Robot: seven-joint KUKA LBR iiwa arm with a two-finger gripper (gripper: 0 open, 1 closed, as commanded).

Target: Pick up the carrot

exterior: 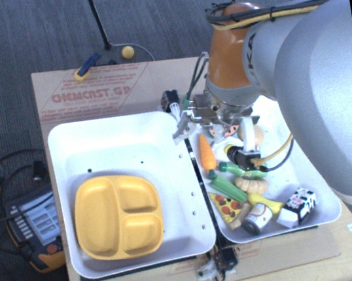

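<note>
The carrot (207, 155) is seen in the right bin (320, 216), to the right of the yellow plate (117, 215) and just across the wall that parts the two bins. It is laid lengthwise along that wall, with a heap of other toys crowded at its near end. It is judged to be resting on the bin floor, not raised. The gripper (222, 129) is held over the right bin, a little further right of the plate than the carrot and close beside the carrot's far end. Whether it is spread or pressed together cannot be told, as it is masked by the wrist, and nothing is seen pinched in it. The task is therefore judged to be at the approach: the grasp and the lift are left to be done.

On the brown board (90, 97) beyond the plate, "CHEMCAST GP" can be read in reddish capitals. The lines beneath it are too small to be read. On the black-and-white carton (298, 206), far to the right of the plate, no lettering can be made out
</note>
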